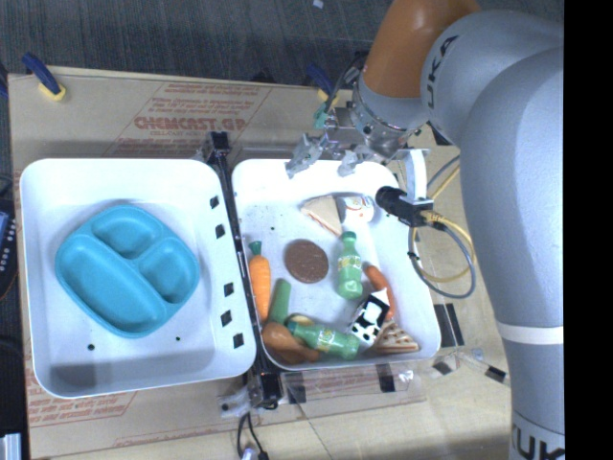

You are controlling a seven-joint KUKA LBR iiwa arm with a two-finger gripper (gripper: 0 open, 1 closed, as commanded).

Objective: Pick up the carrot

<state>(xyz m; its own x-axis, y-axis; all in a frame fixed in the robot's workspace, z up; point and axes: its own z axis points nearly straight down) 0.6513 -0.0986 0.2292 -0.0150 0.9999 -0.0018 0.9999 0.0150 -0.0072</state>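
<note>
Gripper (321, 158) hovering over top rim of right bin (421, 295), just above centre of frame, fingers (299, 161) spread apart with nothing between them. Grey arm (498, 94) with orange band (412, 27) filling upper right of frame, reaching in from right edge. Carrot (260, 282) lying lengthwise along left wall of right bin, near centre of frame, green top pointing toward upper edge, well below and slightly left of gripper, clear of fingers. Green cucumber-like piece (279, 301) just beside carrot on its right, tilted. Brown round disc (308, 261) flat in middle of same bin. Green bottle (349, 268) with white cap standing to right of disc, touching or nearly touching small orange piece (377, 278) on its right. Second green bottle (324, 336) lying on its side along lower part of bin, next to brown rounded item (283, 338) in lower left corner. Black-and-white patterned block (368, 318) and waffle-textured wedge (397, 338) in lower right corner of bin. Pale sandwich-like wedge (330, 211) near top of bin, below gripper. Left bin (57, 372) in left half of frame, holding blue divided tray (127, 268), tilted diagonally. Both bins resting on brown cardboard sheet (144, 113). Black cable (450, 257) looping beside right bin's right wall.
</note>
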